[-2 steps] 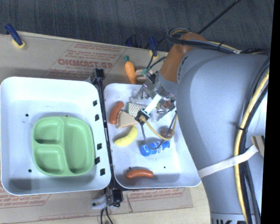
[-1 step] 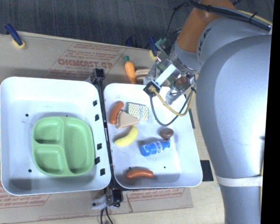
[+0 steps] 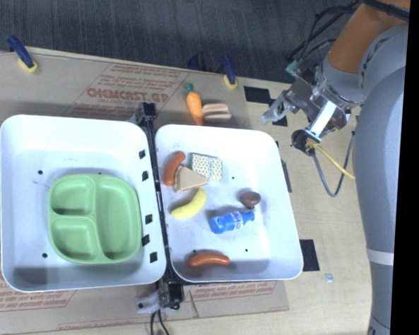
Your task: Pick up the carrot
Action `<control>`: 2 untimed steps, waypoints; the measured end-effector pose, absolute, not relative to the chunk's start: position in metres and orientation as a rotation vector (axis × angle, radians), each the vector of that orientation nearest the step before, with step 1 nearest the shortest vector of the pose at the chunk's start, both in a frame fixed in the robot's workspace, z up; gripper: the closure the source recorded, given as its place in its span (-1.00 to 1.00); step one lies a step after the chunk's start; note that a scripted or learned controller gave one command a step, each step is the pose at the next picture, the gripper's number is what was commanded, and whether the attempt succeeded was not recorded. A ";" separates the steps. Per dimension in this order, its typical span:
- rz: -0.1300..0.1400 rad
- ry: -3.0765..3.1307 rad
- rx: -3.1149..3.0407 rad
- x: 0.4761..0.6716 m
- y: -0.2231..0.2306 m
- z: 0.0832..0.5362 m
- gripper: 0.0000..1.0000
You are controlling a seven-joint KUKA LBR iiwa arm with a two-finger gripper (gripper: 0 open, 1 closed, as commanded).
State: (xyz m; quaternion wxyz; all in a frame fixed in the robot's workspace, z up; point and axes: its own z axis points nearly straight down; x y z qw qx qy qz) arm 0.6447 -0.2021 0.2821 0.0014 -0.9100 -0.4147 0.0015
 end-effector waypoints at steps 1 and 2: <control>0.009 -0.933 -2.994 0.625 -0.181 0.141 -1.00; 0.010 -1.034 -2.961 0.600 -0.091 0.122 -1.00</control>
